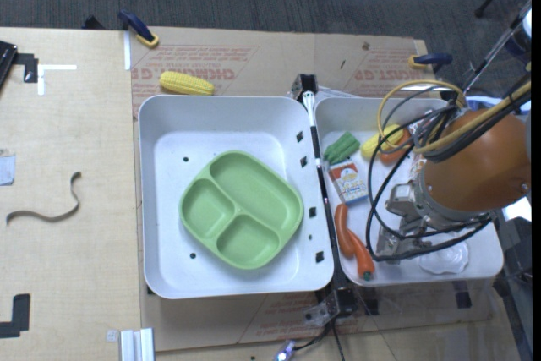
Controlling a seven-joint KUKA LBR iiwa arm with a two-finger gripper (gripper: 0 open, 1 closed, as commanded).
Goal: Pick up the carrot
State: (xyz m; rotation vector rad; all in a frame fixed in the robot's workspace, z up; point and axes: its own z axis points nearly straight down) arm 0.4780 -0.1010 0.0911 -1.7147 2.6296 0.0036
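The carrot (352,243) is lying along the left wall of the right bin (483,265), at the lower right of the frame, its green tip pointing down. The end effector (397,243) is hanging just right of it; whether it is spread or pressed together cannot be told. A green plate (242,209) is sitting in the left bin (161,199). A corn cob (187,82) is lying on the worktop (68,139) above.
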